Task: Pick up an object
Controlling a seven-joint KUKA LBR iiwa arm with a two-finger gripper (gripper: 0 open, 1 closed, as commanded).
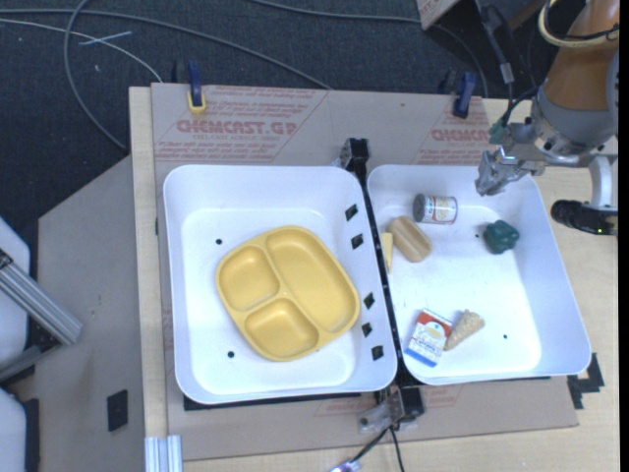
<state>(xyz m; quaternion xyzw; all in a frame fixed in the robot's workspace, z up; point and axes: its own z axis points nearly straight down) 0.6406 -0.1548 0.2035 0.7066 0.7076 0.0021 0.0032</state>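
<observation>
My gripper [491,181] hangs over the far edge of the right bin [560,293], above and to the right of a small can [435,208] lying on its side. A green lump [501,236] sits just below the gripper. Nothing shows between the fingers. Also in the right bin are a tan bread-like roll [410,239], a small red, white and blue carton [428,337] and a tan wedge [466,327] beside it.
The left bin [187,264] holds a yellow divided plate [286,291]. A black divider with clips [369,264] runs between the bins. Blue clamps [196,88] hold the cardboard base at the far edge. Cables lie on the dark floor beyond.
</observation>
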